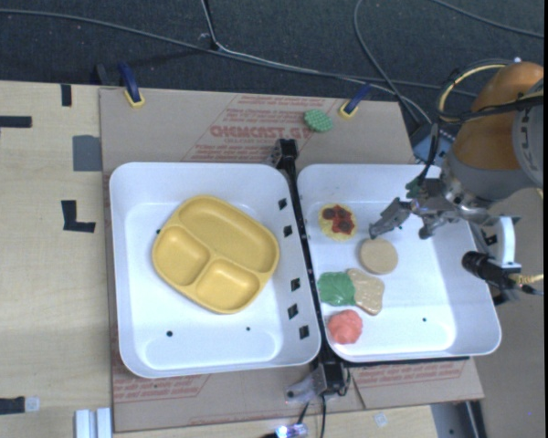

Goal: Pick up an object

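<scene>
Hovering gripper (pixel 409 219) above round cookie (pixel 379 257)

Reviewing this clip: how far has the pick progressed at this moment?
Done: the arm has reached over the right bin, and the gripper sits above its upper part, beside the tan round cookie. In hand: nothing shows between its fingers. Left: closing on an item and lifting it. The cookie, the red-topped piece, the green piece, the beige piece and the red piece all lie on the bin floor.

Five small food pieces (pixel 354 276) lie clustered in the right bin's (pixel 438 340) left half.
</scene>
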Robot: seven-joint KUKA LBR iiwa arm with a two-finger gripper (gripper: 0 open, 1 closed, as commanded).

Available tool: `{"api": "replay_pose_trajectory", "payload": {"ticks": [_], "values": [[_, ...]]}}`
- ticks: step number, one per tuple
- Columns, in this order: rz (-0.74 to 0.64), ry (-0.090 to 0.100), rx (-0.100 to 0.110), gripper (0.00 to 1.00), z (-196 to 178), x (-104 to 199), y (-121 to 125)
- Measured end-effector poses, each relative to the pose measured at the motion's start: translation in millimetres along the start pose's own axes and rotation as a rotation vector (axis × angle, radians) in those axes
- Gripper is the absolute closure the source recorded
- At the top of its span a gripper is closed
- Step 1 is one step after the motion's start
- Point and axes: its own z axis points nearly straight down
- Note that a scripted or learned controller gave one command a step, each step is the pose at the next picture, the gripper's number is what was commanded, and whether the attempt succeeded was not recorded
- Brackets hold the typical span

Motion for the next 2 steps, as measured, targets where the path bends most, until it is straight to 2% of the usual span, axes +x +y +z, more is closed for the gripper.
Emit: {"api": "replay_pose_trajectory", "payload": {"ticks": [1, 2], "values": [[-0.003, -0.002, -0.013, 0.00, -7, 0, 3], [-0.002, -0.003, -0.008, 0.00, 45, -8, 7]]}}
